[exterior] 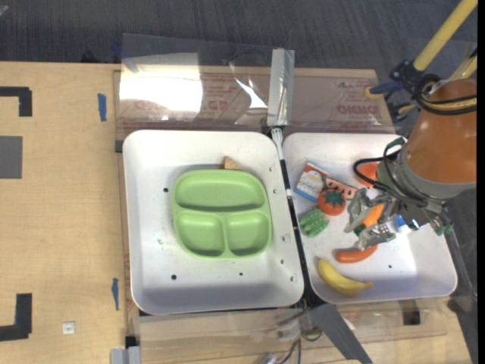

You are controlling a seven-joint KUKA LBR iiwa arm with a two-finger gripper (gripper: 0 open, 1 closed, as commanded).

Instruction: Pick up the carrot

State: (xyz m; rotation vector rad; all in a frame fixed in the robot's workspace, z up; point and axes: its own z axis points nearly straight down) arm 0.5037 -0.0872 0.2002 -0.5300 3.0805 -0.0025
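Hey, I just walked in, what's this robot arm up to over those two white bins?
The grey and orange arm has reached into the right bin with its tool low among toy foods. Beneath the tool lies an orange carrot, with a banana nearer the front edge and a tomato, a green vegetable and a small carton to the side. Nothing looks lifted yet. The left bin holds a green divided plate.
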